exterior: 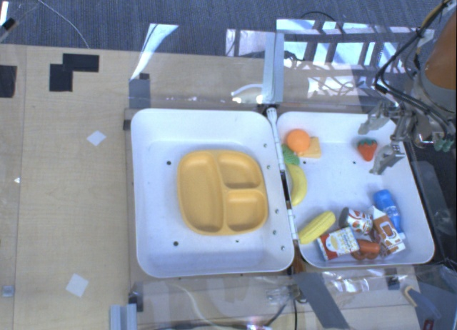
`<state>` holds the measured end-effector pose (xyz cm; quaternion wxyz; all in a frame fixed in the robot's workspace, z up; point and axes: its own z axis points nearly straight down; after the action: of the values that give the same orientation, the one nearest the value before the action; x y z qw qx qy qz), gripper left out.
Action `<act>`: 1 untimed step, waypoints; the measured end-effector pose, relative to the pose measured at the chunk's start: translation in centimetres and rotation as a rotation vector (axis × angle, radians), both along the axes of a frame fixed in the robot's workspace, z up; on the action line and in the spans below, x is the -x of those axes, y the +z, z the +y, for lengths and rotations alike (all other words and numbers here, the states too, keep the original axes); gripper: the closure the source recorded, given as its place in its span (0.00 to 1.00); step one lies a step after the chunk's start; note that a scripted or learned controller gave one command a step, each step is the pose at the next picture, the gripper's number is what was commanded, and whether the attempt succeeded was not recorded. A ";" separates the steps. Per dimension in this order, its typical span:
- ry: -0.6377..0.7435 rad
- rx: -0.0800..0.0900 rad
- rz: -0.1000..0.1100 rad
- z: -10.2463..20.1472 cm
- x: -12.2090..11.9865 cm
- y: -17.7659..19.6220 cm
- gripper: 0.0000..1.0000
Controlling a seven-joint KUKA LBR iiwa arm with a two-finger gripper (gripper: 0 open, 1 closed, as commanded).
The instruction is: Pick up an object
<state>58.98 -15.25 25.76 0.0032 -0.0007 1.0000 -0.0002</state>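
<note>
My gripper [378,143] hangs over the far right part of the right bin [335,186], with its two fingers spread open. A small red strawberry [367,150] lies just left of the gap between the fingertips, and nothing is clamped between them. Further left, an orange [298,140] rests on a yellow wedge, next to a banana [298,184]. Near the front of the bin lie a corn cob [316,226], a blue bottle [385,201] and a heap of small cartons [360,236].
The left bin [153,178] holds a yellow divided plate [222,191]. A ridge [280,178] separates the two bins. Cables and the arm's wrist [428,107] stand over the right bin's far right corner.
</note>
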 end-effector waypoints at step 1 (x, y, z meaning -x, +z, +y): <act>-0.226 -0.001 -0.004 2.5 -3.7 -15.6 0.00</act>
<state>62.63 -12.79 10.17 0.0051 0.1123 0.9937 0.0000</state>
